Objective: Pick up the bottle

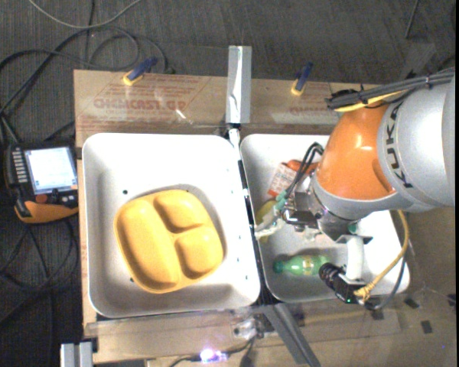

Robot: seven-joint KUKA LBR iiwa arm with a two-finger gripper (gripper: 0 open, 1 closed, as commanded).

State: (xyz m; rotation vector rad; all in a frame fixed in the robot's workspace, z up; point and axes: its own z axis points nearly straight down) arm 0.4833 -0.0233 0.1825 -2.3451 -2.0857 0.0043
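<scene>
Bench-mounted right bin [379, 254] contained the green bottle [300, 265], lying flat near the gripper [284, 209]; gripper opening could not be determined.

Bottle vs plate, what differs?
Colour: the bottle is green, the plate yellow. Size: the bottle is slim and small, the plate broad, with three compartments. Place: the bottle lies on its side in the right bin, the plate flat in the left bin. Both rest on bin floors.

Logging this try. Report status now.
Gripper over right bin. Bottle lying flat in that bin, not held. Packet beside gripper, clear of bottle.
</scene>
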